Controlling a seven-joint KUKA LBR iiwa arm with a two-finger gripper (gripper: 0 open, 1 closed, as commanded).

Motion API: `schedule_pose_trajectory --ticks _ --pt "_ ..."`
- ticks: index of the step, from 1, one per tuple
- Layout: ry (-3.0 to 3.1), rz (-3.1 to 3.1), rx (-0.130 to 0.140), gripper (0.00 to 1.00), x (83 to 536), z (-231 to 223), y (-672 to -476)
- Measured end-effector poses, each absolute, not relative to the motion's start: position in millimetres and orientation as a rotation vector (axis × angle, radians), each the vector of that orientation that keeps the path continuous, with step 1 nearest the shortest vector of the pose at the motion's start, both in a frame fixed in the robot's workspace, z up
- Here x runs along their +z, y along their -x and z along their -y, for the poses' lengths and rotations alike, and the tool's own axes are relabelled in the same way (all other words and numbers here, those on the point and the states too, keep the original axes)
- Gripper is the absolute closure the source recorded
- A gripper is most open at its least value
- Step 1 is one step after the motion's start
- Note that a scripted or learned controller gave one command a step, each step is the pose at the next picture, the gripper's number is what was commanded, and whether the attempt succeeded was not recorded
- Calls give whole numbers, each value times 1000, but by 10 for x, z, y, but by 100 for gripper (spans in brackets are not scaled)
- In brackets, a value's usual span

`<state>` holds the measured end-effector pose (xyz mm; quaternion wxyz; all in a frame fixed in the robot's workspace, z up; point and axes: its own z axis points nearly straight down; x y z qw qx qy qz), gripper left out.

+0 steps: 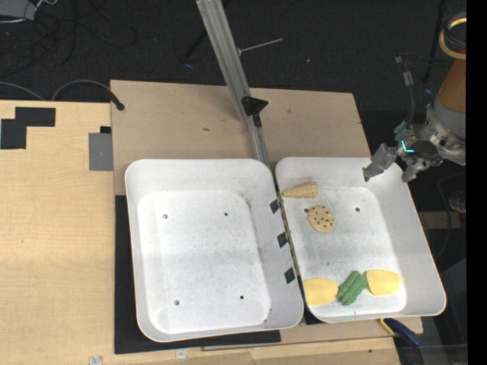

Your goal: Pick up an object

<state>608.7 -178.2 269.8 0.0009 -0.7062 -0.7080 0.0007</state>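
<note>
Five small objects lie in the right bin (426,257), any of which could be picked up. A tan cone-shaped piece (300,192) rests near the bin's upper left corner, just beside the divider between the bins. A round cookie (321,219) with dark spots lies just below it, apart from it. Along the bin's near edge, a yellow piece (320,291), a green piece (351,287) and a second yellow piece (383,282) sit in a row, the green one touching or nearly touching both neighbours. The left bin (144,196) adjoins the right bin. The gripper (392,164) hovers over the right bin's upper right corner, well apart from every object; its two fingers are spread and nothing lies between them. The arm (454,90), with its orange band, enters from the right. A metal rail (228,63) rises behind the bins.
</note>
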Motion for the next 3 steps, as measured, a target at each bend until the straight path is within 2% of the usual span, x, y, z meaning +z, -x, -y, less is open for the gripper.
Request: schedule_pose_trajectory --ticks 3 --pt "2218 2216 6 0 1178 1743 -6036"
